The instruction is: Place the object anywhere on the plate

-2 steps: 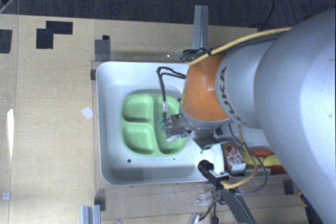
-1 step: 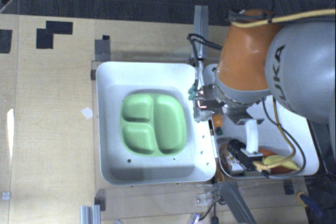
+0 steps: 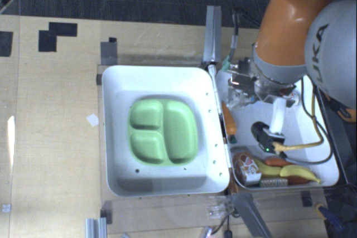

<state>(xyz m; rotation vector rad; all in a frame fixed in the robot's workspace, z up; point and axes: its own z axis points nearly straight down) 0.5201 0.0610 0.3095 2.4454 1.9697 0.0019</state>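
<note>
L bin (image 3: 111, 136) is sitting on the bench w/ a green plate (image 3: 163, 130) lying flat in its middle, split into 3 compartments. R bin (image 3: 312, 147) is sitting just beside it, walls touching. An orange carrot-like piece (image 3: 226, 115) is lying along the R bin's left wall, pointing front to back. Near the front left corner a brown & white item (image 3: 247, 167) is resting; can't tell what it is. Gripper (image 3: 245, 92) is hanging over the back part of the R bin, just right of the carrot-like piece's far end; can't tell if it's open or closed, or gripping anything. A red piece (image 3: 274, 162) and a banana (image 3: 295, 174) are lying side by side along the front wall. All 4 objs are sitting in the R bin, apart from the plate; can't tell which is the task's obj.
</note>
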